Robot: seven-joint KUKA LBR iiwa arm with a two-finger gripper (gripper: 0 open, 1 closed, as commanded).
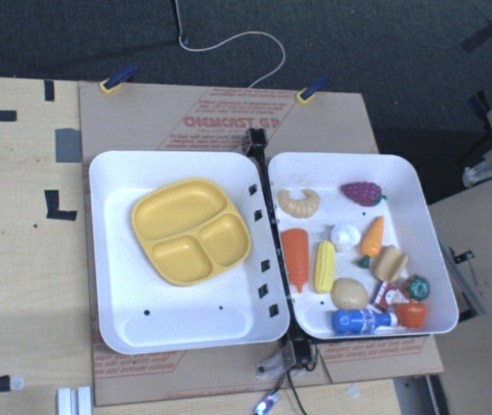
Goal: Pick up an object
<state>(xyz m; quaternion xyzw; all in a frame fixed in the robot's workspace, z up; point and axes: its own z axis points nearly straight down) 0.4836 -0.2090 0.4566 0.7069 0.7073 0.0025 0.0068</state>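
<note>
The right bin (418, 199) holds several toy foods. A croissant (299, 202) lies at its back left, with purple grapes (361, 193) at the back right. An orange sausage-like piece (295, 258) and a yellow corn cob (324, 266) lie side by side near the left wall. A small white item (344, 235), a carrot (372, 236), a brown bun-like piece (389, 264), a potato (348, 294), a blue bottle (360, 321), a red item (411, 316) and a strawberry-like piece (417, 287) crowd the front right.
The left bin (107, 258) bears a yellow three-compartment plate (191, 231), tilted toward its back left. Both bins rest on a cardboard sheet (228, 119) on the wooden bench. A white cable (228, 41) loops behind the bins.
</note>
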